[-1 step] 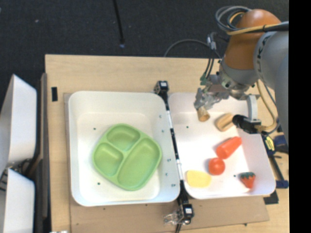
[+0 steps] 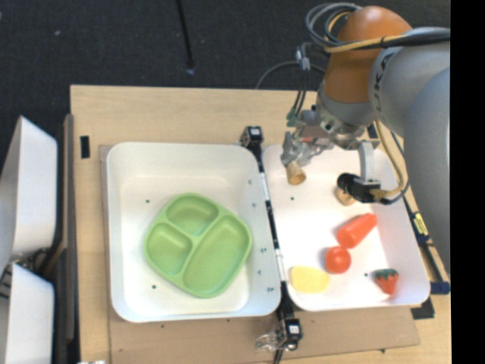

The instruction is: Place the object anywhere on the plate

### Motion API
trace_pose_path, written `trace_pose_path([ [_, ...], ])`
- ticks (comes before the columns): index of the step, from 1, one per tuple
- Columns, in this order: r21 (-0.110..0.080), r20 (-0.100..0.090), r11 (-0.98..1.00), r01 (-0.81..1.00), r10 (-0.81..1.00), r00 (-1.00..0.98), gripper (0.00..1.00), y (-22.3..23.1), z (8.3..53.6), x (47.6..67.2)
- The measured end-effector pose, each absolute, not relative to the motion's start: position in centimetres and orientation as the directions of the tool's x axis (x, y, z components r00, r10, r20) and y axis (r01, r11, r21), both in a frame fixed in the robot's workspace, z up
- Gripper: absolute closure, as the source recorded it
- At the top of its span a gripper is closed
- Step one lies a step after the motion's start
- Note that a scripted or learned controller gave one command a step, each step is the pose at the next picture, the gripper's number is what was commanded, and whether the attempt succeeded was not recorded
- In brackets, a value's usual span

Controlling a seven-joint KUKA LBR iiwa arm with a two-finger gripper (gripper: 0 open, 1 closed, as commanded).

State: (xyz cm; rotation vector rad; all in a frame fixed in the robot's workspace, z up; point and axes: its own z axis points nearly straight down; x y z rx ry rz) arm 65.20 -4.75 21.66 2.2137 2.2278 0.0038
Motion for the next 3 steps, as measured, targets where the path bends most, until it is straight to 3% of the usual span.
trace_pose_path([
  [1,0.001,0.002,0.007,1.000,1.000,-0.007,1.00,0.1,22.5,64.4],
  [3,0.002,0.000,0.007,1.000,1.000,-0.007,1.00,12.3,23.3,65.3],
])
